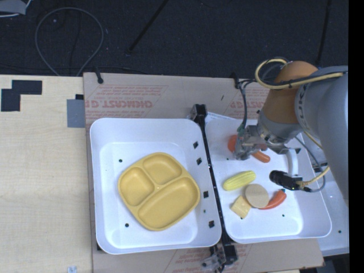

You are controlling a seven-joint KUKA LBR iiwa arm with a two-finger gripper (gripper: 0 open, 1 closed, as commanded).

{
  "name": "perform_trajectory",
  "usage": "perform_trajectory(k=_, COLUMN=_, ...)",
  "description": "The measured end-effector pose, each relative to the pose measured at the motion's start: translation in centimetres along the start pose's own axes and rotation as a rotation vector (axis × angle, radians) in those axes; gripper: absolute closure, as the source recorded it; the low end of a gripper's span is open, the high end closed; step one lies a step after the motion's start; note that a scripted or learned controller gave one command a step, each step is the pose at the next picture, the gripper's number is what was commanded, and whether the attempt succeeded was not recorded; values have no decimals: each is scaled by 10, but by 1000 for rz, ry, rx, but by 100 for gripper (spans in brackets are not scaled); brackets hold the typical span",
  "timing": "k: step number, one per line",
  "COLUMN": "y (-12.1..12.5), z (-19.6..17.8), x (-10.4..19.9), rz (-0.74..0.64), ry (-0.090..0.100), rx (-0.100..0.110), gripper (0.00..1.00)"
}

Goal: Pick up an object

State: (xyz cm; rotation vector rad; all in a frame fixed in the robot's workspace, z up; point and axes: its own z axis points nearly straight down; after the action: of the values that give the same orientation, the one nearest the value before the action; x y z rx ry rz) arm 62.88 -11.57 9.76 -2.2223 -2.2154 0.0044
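Surface (40, 169): pale wood, well off to the tool's left, with cardboard under both bins.
Arm (318, 104): grey with an orange band, reaching in from the right and ending above the right bin's far half.
Left bin (105, 147): white and shallow, across the black divider from the tool.
Right bin (310, 223): white, directly under the tool.
Yellow tray (158, 191): three compartments, lying flat in the left bin, well apart from the tool.
Tool (246, 147): low over the right bin's far-left part; it is too small and dark to tell how its opening stands.
Corn cob (239, 180): yellow, just nearer the camera than the tool.
Tan disc (256, 195): round, below the corn, touching the yellow wedge and the red chili.
Yellow wedge (240, 207): at the disc's lower left.
Red chili (276, 200): curved, at the disc's right.
Orange-red pieces (232, 143): one just left of the tool, possibly touching it; another at its right.
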Motion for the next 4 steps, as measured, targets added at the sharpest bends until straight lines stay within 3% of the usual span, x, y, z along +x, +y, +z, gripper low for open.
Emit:
perform_trajectory(k=2, y=-15, z=-101, x=-7, rz=2, ry=-2, rx=-7, gripper=100)
perform_trajectory(k=3, y=-12, z=-146, x=-1, rz=-4, ry=-1, rx=-8, gripper=100)
perform_trajectory(k=4, y=-18, z=-134, x=54, rz=-7, ry=2, rx=0, gripper=100)
